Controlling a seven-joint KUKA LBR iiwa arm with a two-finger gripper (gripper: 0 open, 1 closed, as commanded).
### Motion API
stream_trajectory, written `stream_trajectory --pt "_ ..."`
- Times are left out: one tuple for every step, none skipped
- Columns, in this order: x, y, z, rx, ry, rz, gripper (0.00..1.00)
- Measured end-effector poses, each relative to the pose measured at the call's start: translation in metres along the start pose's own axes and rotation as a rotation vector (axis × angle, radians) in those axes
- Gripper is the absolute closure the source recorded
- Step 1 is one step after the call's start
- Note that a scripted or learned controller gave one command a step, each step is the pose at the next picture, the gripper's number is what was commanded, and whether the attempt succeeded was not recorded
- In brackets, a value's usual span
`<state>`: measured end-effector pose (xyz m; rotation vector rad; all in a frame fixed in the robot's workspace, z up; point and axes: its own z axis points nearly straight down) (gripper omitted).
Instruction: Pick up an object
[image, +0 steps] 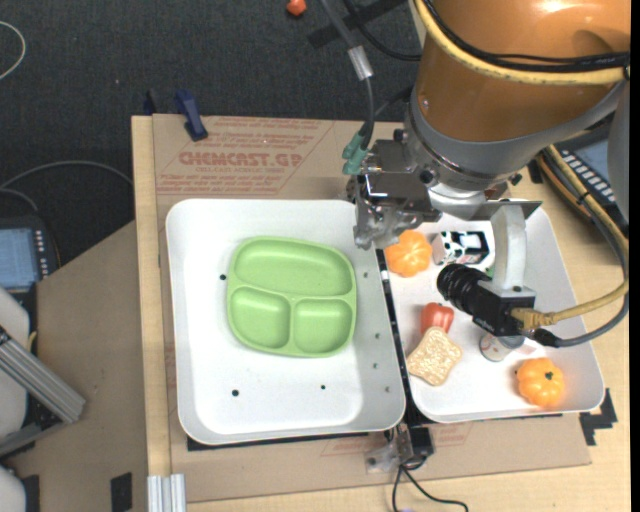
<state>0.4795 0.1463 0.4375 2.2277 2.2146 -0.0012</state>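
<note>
One hand (372, 232) is hanging low over the strip where the two white bins are meeting, near their far end. Whether it is wide or narrow cannot be told from this angle, and nothing is showing as held in it.

Just beside it, inside the right bin (480, 397), an orange fruit (408, 255) is sitting close against the dividing edge. A small black-and-white item (465, 243) is lying just past the fruit, partly hidden by the arm's own parts. Nearer the camera, a red piece (437, 317) is touching a tan cracker (434, 358), both close to the divider. A small orange pumpkin (541, 382) is sitting well apart from them, in the bin's near right corner.

On the other side, the left bin (195, 300) is carrying a green divided plate (292, 297), lying flat near its middle. Both bins are resting on a cardboard sheet (240, 155) covering the surface.
</note>
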Motion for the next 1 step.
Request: stream_trajectory --pt "-0.0645 0.0001 0.0096 0.003 -0.001 0.002 1.00"
